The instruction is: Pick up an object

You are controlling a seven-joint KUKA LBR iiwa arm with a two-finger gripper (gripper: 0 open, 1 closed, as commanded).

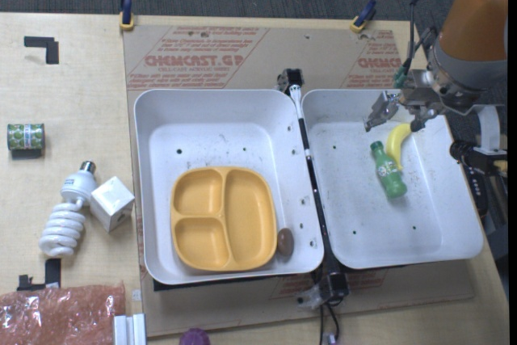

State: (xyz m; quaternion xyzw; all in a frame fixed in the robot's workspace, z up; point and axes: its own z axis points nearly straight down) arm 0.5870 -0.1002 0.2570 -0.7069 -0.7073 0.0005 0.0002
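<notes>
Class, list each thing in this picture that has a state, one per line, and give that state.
pincer: open, fingers spread above the banana, holding nothing
banana: lying in the right bin, top end between the pincer's fingers
green bottle: lying on its side beside the banana
yellow divided plate: flat in the left bin, compartments bare
brown object: resting against the plate's rim
light bulb: lying on the bench, outside the bins

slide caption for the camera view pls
Open gripper poised over the banana and green bottle in the right bin.
</notes>
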